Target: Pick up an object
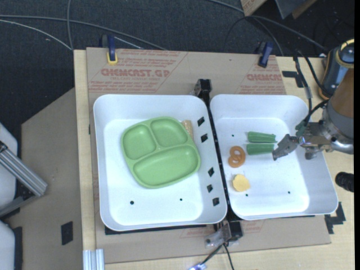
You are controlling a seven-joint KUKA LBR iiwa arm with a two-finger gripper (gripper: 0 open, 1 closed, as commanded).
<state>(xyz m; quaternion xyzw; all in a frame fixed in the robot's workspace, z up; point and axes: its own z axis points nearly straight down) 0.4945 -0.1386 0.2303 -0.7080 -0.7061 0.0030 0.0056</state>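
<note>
In the right bin [315,198], a yellow round piece [241,183] lies nearest the front edge, an orange pretzel [236,156] just behind it. Beyond that, two green pieces [260,142] lie side by side. The hand [283,149] hangs just right of them; how wide it stands I cannot tell. The green divided plate [160,151] lies in the left bin [112,198].

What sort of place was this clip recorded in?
Probably a robotics lab bench: two white bins on clamped board, loose cables across dark carpet, and toy items such as a green divided plate.
</note>
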